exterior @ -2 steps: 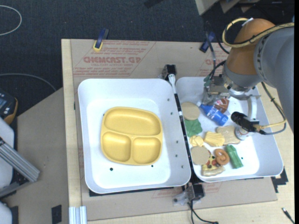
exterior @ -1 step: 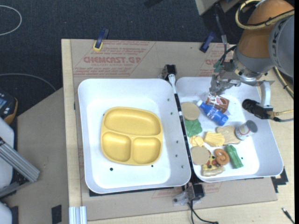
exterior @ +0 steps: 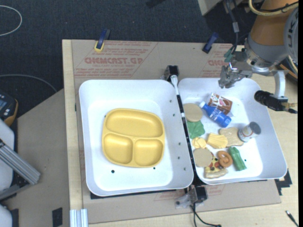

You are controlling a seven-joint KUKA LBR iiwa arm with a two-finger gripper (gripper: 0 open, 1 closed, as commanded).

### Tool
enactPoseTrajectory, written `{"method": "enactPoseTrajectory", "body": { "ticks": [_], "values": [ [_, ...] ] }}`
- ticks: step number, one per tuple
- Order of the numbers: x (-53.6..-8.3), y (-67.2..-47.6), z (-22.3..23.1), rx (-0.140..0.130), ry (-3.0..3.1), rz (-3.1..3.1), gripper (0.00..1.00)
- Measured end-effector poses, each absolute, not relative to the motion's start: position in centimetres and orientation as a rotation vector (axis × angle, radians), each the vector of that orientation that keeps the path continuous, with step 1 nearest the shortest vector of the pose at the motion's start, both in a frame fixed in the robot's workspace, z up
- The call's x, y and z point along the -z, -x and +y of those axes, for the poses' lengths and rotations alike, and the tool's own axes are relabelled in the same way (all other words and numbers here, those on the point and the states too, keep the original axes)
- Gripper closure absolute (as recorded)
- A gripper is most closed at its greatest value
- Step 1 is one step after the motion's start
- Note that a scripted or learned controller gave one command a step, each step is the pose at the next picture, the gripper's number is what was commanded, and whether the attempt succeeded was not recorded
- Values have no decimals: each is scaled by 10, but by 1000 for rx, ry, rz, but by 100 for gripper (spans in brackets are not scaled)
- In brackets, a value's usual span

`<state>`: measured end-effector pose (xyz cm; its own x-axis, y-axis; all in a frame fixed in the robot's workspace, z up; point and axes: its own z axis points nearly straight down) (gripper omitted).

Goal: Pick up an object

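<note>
Two fingers on the gripper (exterior: 229,79) blur above the right bin (exterior: 272,141); their spacing is unreadable.

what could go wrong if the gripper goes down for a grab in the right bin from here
The toys in the right bin lie packed and touching, so closing on the blue bottle may also catch the red-and-white packet or push it aside. The gripper hovers near the bin's far rim, so a straight descent might meet bare floor or the wall.

I see my grey arm (exterior: 271,46) with its orange band, black cables, and small metal two-finger gripper (exterior: 228,79).
</note>
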<state>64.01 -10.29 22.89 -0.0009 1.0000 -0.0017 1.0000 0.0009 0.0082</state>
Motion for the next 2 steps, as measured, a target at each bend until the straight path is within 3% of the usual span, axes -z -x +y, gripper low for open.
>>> {"method": "enactPoseTrajectory", "body": {
  "ticks": [2],
  "values": [
    [-219,-552,-59,3,-2225,2224,100]
  ]
}}
